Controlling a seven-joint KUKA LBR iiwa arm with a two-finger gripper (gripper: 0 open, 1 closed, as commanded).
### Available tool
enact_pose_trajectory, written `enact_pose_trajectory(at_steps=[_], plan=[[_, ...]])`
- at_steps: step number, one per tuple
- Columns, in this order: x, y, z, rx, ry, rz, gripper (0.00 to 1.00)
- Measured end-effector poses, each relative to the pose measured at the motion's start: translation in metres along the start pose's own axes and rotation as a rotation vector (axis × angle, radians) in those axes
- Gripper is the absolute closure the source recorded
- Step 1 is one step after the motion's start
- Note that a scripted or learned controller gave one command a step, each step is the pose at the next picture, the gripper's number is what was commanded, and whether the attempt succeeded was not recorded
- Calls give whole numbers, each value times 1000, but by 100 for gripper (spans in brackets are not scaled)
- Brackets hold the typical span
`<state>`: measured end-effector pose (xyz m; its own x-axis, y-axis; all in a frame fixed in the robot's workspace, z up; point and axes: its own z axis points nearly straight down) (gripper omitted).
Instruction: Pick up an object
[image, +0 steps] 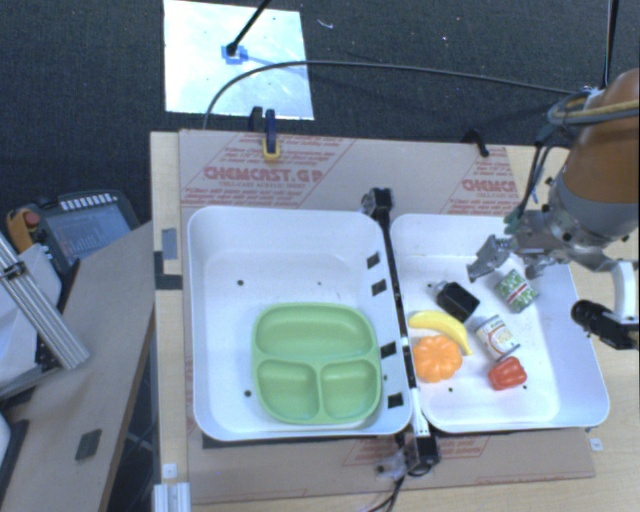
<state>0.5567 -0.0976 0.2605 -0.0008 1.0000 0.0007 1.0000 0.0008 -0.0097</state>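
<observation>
Down at the near edge sat the green divided plate (317, 362), filling the front of the left bin (215, 300). Over in the right bin (570, 400), the objects clustered together: an orange pumpkin-like toy (436, 359) touched a yellow banana (440, 326) just behind it, a red pepper (508, 373) lay to their right, and a small white can (494, 335) sat tilted between banana and pepper. A black block (458, 299) rested behind the banana.

And the end effector (512, 258) hung over the far part of that right bin, arm reaching in from the right. Its grey fingers (487, 258) looked spread, nothing seen between them. A green-and-white can (516, 288) lay just in front of the end effector, almost under it. The black block sat near, to its front-left; the fruit group was farther forward, apart from it. Both bins rested on the table (300, 170).
</observation>
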Motion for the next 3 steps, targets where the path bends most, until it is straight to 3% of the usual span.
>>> enact_pose_trajectory(at_steps=[1, 3], plan=[[0, 2, -6, -11, -1, -2, 0], [9, 11, 105, -6, 0, 0, 0]])
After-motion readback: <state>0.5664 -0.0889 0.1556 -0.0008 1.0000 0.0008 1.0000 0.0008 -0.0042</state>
